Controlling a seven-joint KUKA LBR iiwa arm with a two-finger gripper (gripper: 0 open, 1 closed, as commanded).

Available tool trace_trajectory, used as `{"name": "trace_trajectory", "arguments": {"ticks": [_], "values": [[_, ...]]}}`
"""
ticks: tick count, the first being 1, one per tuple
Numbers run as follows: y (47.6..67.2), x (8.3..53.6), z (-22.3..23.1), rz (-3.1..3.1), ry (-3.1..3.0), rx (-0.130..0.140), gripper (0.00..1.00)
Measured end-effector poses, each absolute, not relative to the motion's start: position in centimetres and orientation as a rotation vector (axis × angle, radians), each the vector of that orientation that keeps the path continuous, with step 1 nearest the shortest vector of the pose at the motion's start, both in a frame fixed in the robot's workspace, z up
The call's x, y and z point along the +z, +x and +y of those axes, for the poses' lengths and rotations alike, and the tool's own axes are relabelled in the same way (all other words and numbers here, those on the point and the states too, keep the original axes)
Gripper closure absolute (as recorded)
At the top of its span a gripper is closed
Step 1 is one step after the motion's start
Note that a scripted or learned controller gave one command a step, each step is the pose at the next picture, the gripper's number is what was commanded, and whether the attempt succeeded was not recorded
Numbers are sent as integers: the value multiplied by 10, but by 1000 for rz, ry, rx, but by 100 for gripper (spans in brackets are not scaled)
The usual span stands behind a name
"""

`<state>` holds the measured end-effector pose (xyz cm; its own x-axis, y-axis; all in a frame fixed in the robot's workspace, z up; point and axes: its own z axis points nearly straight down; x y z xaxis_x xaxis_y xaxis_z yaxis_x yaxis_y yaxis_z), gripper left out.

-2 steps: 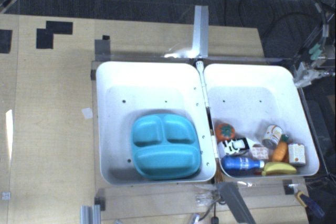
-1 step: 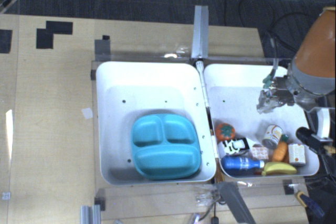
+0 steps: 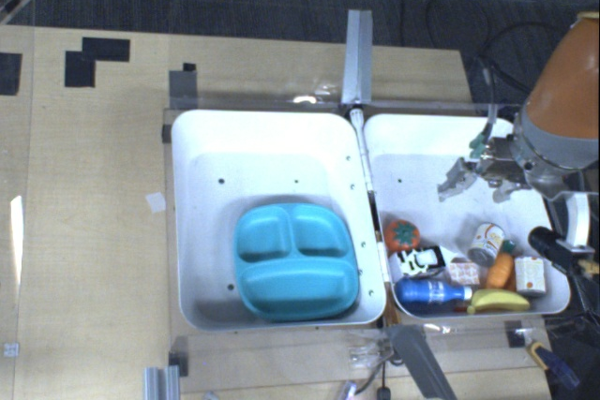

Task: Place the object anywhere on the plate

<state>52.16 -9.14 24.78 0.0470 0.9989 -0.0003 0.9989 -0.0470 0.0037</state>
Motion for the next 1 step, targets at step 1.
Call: {"name": "trace_trajectory", "arguments": {"ticks": [1], "values": [[609,310,-124,1899,2496,7,0]]}}
